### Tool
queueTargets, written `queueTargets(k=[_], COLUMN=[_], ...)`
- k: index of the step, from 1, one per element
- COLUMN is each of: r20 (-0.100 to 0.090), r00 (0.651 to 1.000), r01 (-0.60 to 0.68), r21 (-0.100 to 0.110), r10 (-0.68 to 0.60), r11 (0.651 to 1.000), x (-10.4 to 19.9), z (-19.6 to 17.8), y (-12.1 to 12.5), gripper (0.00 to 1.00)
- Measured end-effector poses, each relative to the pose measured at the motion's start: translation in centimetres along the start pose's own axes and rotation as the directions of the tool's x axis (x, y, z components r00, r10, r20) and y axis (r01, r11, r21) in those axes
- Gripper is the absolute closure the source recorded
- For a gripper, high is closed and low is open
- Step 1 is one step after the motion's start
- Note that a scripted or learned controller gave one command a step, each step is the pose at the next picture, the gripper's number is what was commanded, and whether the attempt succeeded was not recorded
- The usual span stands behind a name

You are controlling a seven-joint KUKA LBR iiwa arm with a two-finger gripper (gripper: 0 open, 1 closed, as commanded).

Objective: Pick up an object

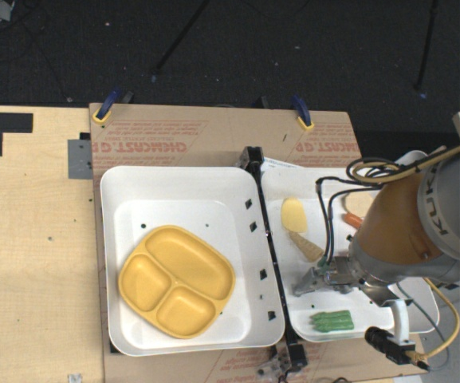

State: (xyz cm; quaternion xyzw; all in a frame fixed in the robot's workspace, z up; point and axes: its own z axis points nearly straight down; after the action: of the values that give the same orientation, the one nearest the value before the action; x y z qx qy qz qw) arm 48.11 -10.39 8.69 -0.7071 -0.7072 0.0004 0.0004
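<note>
In the right bin [309, 188] lies a toy ice cream cone [296, 218] with a pale yellow scoop and a tan cone pointing toward the front right. A green oblong object [331, 321] rests near that bin's front edge. An orange object [351, 219] pokes out from behind the arm. My gripper [311, 282] hangs low over the right bin's floor, just in front of the cone's tip and behind the green object. Nothing shows in its grasp.
The left bin [174, 186] holds a yellow divided plate [178, 280]. The arm's grey and orange body [401, 226] and its black cables [325, 214] cover the right bin's right half. Blue clamps [303, 114] pin cardboard behind the bins.
</note>
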Motion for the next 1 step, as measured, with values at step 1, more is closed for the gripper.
queueTargets(k=[1], r20=[0.000], r00=[1.000], r01=[-0.002], r21=[-0.001], r10=[0.002], r11=[1.000], x=[-0.07], z=[-1.10], y=[0.04], gripper=[1.00])
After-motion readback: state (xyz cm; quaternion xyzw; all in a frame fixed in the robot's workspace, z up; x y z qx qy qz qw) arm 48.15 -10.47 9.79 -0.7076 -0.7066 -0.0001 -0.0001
